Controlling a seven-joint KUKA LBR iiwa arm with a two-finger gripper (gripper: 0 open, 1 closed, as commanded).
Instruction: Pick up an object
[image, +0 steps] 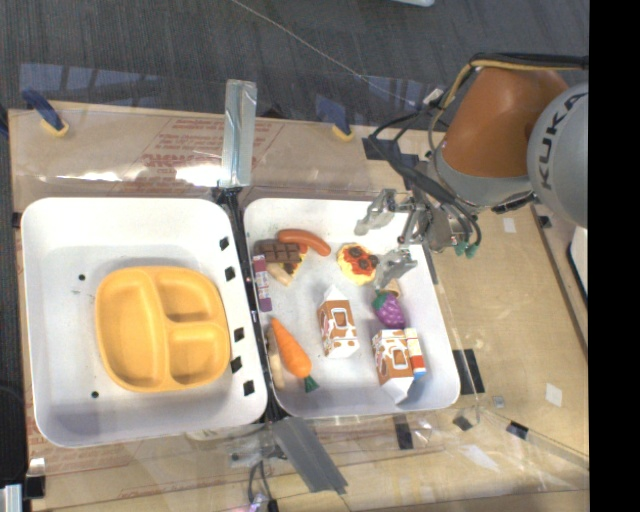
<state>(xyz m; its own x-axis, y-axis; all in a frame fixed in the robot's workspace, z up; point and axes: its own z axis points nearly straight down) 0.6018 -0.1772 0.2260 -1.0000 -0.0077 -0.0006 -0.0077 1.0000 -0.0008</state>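
Two bins: a left bin (60, 400) and a right bin (440, 385), shallow and white, side by side on the bench (520, 330).
Left bin: holds a yellow divided tray (130, 350), lying flat near its middle.
Right bin: holds the small toy foods, all lying loose on its floor.
Sausage (303, 241): near the far wall, just beyond a brown waffle piece (277, 257).
Pizza slice (357, 263): right of the sausage, close to the fingers.
Purple grapes (391, 309): just below the fingers, near the bin's right wall.
Cartons: one small milk carton (338, 328) in the middle, a second carton (398, 359) near the front right corner, tipped over.
Carrot (292, 350): by the left wall, pointing toward the front.
Purple stick (262, 284): along the left wall, next to the waffle piece.
Arm (500, 120): reaches in from the right, orange band over the bin's far right corner.
Gripper (391, 240): above the right bin's far right part, over the gap between pizza slice and grapes.
Fingers: spread apart, one metal finger (375, 213) toward the far wall and the other toward the grapes; nothing between them.
Task object: none lifted; every toy rests on the bin floor.
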